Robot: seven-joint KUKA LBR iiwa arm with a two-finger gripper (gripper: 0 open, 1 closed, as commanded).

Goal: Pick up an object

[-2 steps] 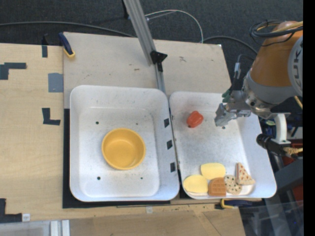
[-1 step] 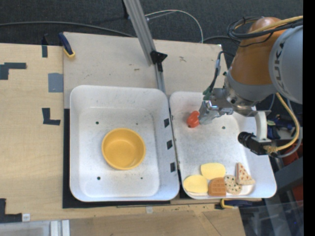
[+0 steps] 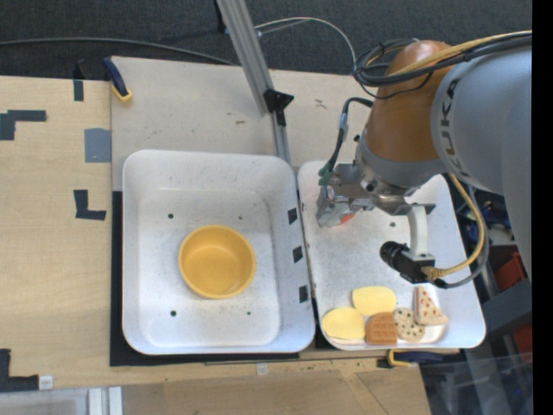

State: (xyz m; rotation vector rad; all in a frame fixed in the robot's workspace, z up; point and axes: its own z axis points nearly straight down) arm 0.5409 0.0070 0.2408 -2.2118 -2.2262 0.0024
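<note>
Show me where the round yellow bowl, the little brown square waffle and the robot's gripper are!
Round yellow bowl (image 3: 217, 261): camera view, on its inside bottom, in the left bin.
Little brown square waffle (image 3: 380, 328): camera view, on its top face, right bin's near edge.
Gripper (image 3: 332, 213): camera view, at its fingertips, over the right bin.
</note>
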